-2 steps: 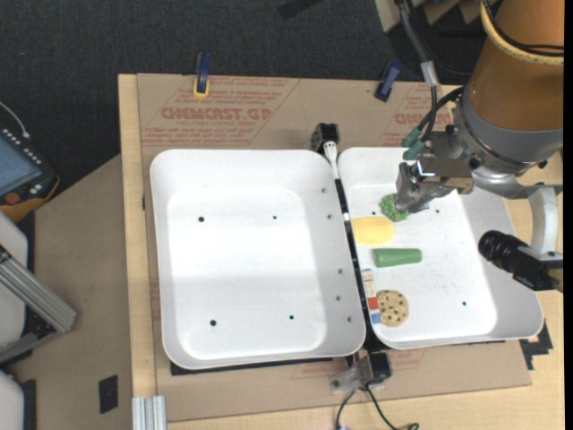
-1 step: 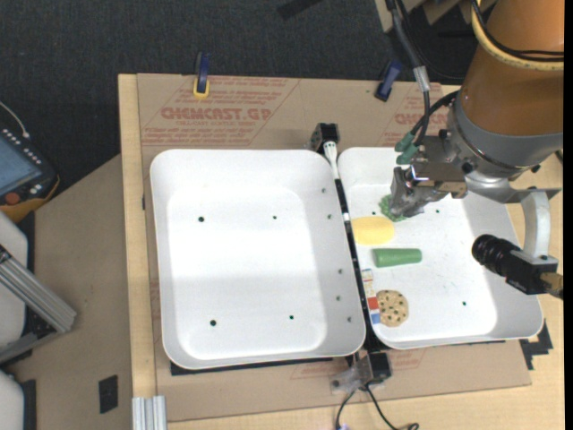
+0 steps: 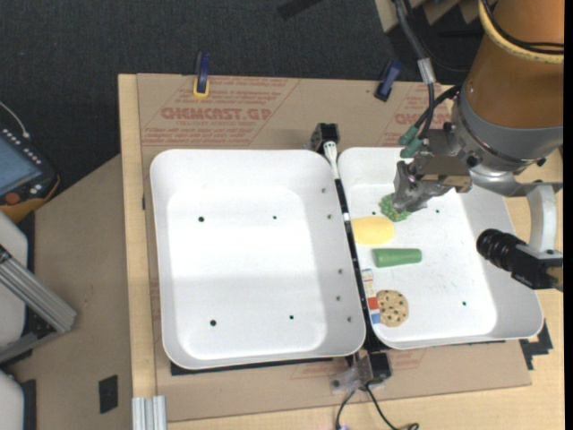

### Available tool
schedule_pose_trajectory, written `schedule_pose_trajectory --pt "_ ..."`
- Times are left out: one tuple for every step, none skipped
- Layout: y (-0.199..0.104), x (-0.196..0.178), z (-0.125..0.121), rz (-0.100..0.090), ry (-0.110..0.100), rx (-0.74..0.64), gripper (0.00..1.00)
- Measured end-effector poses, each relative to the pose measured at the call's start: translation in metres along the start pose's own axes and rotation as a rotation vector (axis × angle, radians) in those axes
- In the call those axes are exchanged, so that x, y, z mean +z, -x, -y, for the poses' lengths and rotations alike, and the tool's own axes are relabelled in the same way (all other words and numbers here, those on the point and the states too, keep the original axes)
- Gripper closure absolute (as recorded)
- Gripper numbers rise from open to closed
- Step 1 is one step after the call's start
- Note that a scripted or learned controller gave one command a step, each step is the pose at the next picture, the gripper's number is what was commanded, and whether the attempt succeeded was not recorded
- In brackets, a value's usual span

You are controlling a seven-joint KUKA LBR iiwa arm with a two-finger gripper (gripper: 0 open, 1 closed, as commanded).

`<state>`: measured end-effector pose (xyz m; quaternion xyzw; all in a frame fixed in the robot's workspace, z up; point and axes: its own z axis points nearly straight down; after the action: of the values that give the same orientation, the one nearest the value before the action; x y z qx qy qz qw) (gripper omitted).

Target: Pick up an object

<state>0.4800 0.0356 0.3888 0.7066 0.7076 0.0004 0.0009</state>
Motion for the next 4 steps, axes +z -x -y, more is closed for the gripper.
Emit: schedule_pose_trajectory --pt "0.000 -0.010 -0.001 0.001 0.002 -0.001 1.00" --pt "-0.008 0.002 0.001 -0.001 -0.005 0.001 1.00" --pt "-0.008 -0.009 0.000 0.000 0.000 0.000 1.00" --pt "-0.008 -0.019 -0.001 0.001 0.002 0.000 1.00"
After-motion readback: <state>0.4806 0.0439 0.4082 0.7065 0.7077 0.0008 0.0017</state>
